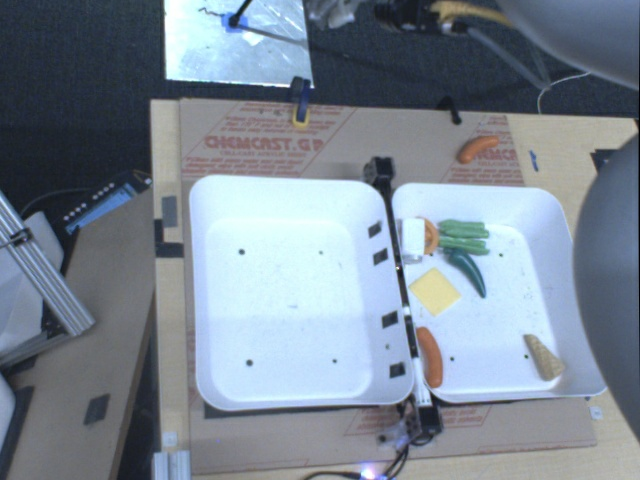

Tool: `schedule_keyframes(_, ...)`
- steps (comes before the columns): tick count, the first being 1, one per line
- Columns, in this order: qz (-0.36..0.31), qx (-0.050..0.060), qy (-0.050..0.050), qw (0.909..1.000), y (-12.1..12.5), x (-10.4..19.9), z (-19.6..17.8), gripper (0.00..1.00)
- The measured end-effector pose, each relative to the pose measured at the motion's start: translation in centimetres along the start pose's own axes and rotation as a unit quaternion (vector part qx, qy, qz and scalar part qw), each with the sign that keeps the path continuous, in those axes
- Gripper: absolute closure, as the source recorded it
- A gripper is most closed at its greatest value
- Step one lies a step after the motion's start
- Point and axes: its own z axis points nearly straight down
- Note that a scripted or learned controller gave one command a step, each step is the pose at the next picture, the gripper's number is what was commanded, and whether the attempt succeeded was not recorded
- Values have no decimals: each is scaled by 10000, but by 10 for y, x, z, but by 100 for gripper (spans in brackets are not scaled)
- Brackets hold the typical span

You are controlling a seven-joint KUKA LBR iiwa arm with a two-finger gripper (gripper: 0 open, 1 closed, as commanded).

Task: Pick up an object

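On brown board (250,138): 2 white bins (290,288), dark carpet (80,58) beyond.

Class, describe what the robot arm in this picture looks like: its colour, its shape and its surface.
The arm shows as large, smooth, rounded pale grey housings, blurred because they are close to the camera. One housing curves across the top right corner, another runs down the right side.

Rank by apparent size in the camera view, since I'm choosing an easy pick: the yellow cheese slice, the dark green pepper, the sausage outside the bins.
1. Yellow cheese slice
2. Dark green pepper, narrower but similar length
3. Sausage outside the bins, smallest, though farther from the camera
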Motion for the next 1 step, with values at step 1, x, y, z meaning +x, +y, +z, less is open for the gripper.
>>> schedule_keyframes(1, 69, 102, -42, 9999, 0, -93, 50, 100)
